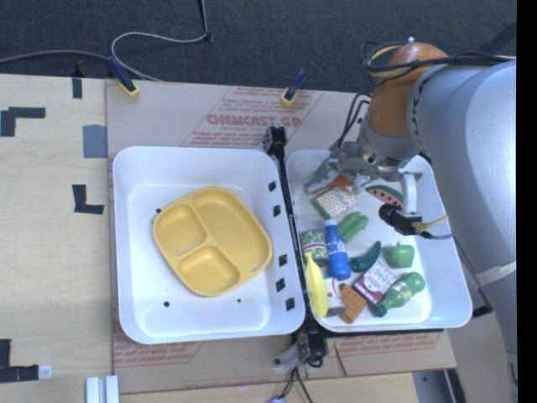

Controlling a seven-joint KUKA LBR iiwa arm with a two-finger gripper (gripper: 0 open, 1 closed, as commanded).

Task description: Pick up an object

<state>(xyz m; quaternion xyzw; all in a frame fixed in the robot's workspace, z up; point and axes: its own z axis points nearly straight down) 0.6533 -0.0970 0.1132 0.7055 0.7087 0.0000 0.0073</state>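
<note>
**Right bin, crowded pick: what you should watch**

Item 1. Gripper (336, 173). It sits low over the far-left part of the right bin (445, 309), under the orange band of the arm (470, 124). Grey finger parts splay out to the left, but you cannot tell from this slant whether the claw stands wide or narrow, and nothing is visibly caught in it.

Item 2. Likely target. The waffle-patterned card (337, 201) lies just near of the gripper, flat on the bin floor. Judged risk: a flat piece gives the fingers little to bite, so you may see them scrape and come up with nothing.

Item 3. Neighbours. A watermelon slice (388, 196) lies just right of the card; a green pepper (352, 224) just near of it; the blue bottle (336, 250) stands nearer still, beside the banana (315, 282). Judged risk: a closing finger nudges a neighbour, or pinches two things at once, and one drops on the lift.

Item 4. Divider. The bin's left wall and the black clips (277, 141) lie close to the gripper. Judged risk: a finger catches the rim.

Item 5. Cable. A black lead with a plug (398, 219) hangs from the wrist over the toys. Judged risk: it drags something on the way up.

Item 6. Left bin (134, 250). It holds a yellow tray (211, 240), well apart from the gripper.
</note>
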